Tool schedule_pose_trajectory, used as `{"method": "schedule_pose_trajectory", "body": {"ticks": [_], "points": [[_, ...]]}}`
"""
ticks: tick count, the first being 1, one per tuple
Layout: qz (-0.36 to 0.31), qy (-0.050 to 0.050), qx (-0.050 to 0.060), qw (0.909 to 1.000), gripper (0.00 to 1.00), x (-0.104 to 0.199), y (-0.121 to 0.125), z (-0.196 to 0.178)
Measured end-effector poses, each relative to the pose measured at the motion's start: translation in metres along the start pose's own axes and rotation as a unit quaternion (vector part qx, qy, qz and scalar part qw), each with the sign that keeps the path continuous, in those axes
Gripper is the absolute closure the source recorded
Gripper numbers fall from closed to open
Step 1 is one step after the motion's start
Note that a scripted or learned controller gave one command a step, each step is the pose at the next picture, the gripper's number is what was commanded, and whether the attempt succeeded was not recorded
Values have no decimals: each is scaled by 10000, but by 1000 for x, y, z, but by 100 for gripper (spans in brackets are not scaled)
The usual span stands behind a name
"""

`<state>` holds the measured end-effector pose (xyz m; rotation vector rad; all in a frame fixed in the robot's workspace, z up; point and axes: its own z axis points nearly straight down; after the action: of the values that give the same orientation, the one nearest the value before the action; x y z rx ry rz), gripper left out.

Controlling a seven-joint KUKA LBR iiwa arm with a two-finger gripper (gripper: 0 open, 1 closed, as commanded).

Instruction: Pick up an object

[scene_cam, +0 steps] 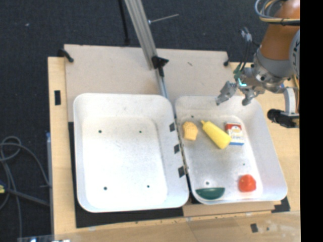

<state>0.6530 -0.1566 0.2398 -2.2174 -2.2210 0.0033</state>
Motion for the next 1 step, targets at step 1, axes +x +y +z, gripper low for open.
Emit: {"method": "schedule_pose_trajectory", "body": {"ticks": [1], "points": [[-10, -16, -22, 10000, 0, -1, 1, -3]]}}
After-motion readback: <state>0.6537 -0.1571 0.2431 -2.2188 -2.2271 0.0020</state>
